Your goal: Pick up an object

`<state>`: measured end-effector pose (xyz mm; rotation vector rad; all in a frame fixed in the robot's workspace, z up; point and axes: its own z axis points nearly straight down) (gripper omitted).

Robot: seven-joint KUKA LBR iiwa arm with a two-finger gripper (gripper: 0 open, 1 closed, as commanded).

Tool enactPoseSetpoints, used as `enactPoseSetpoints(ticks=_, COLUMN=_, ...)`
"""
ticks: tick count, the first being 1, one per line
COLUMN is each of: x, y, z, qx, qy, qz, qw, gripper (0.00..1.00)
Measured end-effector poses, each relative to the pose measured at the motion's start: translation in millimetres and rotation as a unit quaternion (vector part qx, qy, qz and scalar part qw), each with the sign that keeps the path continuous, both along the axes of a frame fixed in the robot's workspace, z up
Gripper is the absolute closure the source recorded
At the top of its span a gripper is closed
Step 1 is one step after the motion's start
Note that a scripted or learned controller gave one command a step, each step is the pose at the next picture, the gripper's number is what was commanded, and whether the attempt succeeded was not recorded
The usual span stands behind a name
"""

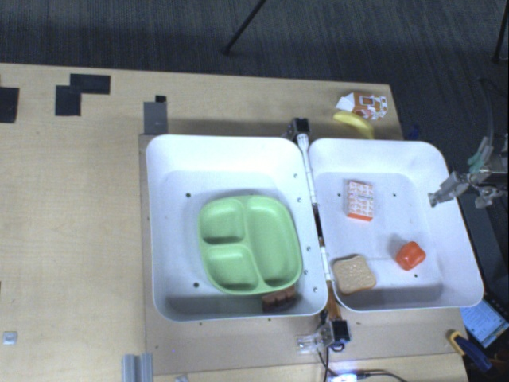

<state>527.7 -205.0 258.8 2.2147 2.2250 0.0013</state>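
Tan wooden bench [71,237] on dark carpet [159,14]. 2 white bins side by side: left bin [171,213] w/ green divided plate [249,243]; right bin [398,161] w/ patterned box [359,200], bread slice [354,274], orange object [410,255]. Gripper [457,188] over right bin's right rim; fingers' state can't tell.
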Motion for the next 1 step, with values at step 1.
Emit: enactPoseSetpoints(ticks=1, x=32.6, y=-0.1, z=-140.0, qx=0.0010, qy=0.002, qz=0.000, qw=1.0000, gripper=0.00)
